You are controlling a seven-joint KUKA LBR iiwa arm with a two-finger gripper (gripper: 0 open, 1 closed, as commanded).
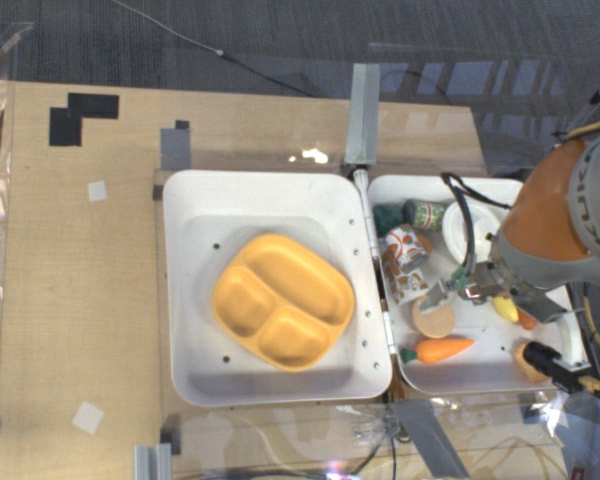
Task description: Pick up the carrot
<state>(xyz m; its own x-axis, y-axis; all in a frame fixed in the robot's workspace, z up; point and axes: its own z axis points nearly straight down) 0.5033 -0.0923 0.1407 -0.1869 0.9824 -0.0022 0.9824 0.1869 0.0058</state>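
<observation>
- Nearest me, the carrot [443, 349] lay flat in the right bin [480, 370], close to its front wall, with its tip pointing right.
- A tan disc [434, 320] sat just behind the carrot, touching it or nearly so.
- A small tan item [526, 356] sat at the bin's front right, well right of the carrot.
- A small yellow piece [506, 309] lay right of the disc.
- The end effector [458, 288] hung over the middle of the right bin, behind the disc and apart from the carrot. I couldn't tell if it was open or closed, and I saw nothing gripped.
- The arm [542, 208] came in from the right, its orange band over the bin's right side.
- A printed carton [405, 256] lay by the bin's left wall, left of the end effector.
- A green bottle [427, 213] and a white dish [468, 230] sat at the back of that bin.
- The left bin [195, 268] held a yellow sectioned plate [283, 300], about centred.
- Farthest back on the desk [70, 298], black tape marks [80, 116] sat at the left.
</observation>
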